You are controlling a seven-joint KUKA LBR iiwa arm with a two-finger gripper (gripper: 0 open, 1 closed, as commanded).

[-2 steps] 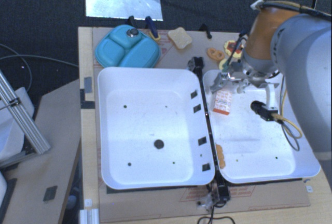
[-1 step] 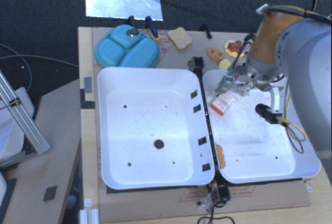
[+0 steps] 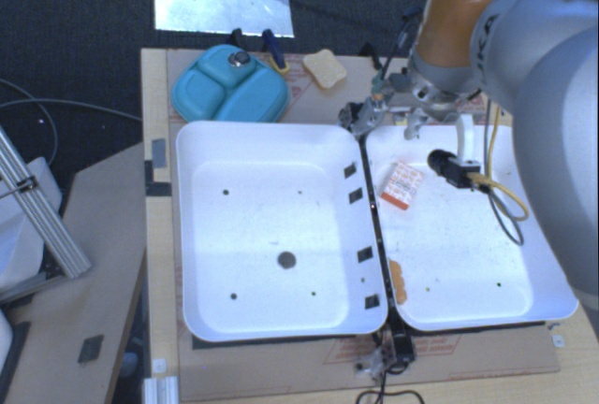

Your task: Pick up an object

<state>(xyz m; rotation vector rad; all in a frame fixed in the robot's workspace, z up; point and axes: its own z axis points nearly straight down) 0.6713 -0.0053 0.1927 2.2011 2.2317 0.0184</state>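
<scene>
My hand (image 3: 412, 112) hovers over the far edge of the right bin (image 3: 468, 299), its state I cannot tell, and the small orange-and-white packet (image 3: 401, 185) lies on that bin's floor at 6 o'clock from it, long axis running 1-to-7 o'clock.

Bulky grey arm (image 3: 543, 65), orange band above wrist, yellowish cable looping (black connector attached), metallic wrist fittings

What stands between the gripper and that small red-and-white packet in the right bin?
Nothing visible. The red-and-white packet lies flat on the right bin floor near the divider, with bare white floor around it. The gripper hangs above the bin's far end, just beyond the packet.
</scene>
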